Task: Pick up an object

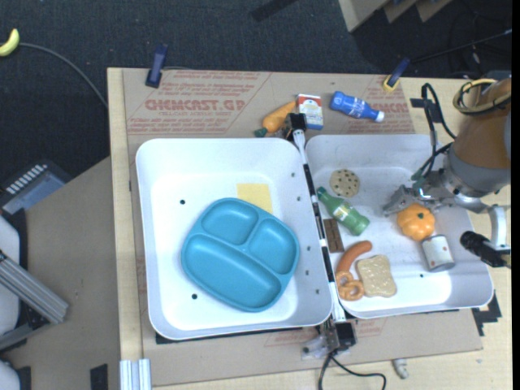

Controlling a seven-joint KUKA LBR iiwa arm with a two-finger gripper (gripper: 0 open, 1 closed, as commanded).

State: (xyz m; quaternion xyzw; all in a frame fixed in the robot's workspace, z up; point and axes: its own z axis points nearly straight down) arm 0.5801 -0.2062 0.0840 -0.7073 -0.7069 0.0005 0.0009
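gripper (409, 195) sits at right of frame, low in the right shallow white bin (463, 295), just upper-left of the round orange fruit (417, 223). metal fingers splay toward the left; you can't tell from here if they're parted or closed, and nothing shows between them. treat it as not holding.

nearest candidate is the orange fruit, touching or just beside the gripper tips. small silver cylinder can (439, 253) lies just lower right of it, close enough to get nudged.

to do this step well: centre over the fruit before closing, since the round skin will likely roll out of an off-centre pinch. come straight down, keep clear of the can.

other items in the right bin: round brown speckled cookie (344, 182) upper left, green plastic bottle (342, 210) lying tilted by the divider, reddish-orange sausage (353, 257) lower centre, tan slice of toast (377, 275) beside it, small pretzel (350, 289) at the lower left.

left shallow white bin (162, 185) holds a blue divided plastic plate (240, 253) and a pale yellow cheese slice (254, 193) partly tucked behind it.

bench is a tan board with red lettering (195, 96). behind the bins: a plastic carrot (279, 117), small red-and-white carton (309, 110), blue-and-white bottle (356, 106). dark carpet floor (73, 23) around; cables trail at right.
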